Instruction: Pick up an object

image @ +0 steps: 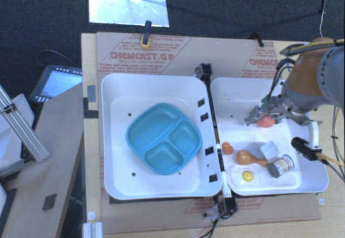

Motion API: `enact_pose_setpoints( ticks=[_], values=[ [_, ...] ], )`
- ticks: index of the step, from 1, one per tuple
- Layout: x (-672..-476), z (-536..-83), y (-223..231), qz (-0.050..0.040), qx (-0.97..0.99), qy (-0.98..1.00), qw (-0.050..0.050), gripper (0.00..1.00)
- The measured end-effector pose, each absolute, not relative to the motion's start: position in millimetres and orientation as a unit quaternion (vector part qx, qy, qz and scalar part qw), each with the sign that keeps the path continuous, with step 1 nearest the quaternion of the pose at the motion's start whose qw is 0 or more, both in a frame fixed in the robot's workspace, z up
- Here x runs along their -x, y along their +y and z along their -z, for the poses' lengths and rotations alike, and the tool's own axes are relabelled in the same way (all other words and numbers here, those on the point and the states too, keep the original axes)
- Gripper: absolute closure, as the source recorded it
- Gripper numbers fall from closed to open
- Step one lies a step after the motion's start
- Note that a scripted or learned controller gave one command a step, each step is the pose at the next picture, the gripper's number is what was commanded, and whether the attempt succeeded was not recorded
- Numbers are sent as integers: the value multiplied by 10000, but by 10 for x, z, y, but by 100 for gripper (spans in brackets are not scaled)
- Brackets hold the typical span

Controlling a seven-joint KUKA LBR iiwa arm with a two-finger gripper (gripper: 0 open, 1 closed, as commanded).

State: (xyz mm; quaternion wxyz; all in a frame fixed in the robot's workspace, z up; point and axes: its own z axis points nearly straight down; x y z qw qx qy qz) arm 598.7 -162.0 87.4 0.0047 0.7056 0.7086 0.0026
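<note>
While the arm reaches in over the right bin from its right edge, the tool sits low against a pink object; whether it pinches it cannot be told.

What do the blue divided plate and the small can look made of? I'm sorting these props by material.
Blue divided plate: probably moulded plastic, going by its even colour, soft sheen and rounded compartment ridges. Small can: likely metal, or a metal-look toy, with a grey, shiny end and a pale band around its side; it is too small to tell.
</note>
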Motion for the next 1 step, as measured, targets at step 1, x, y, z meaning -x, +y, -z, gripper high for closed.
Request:
enact_pose_setpoints(
  ticks=[1],
  values=[
    [-5977,-970,-1618,-19,-7058,7084,33,100]
  ],
)
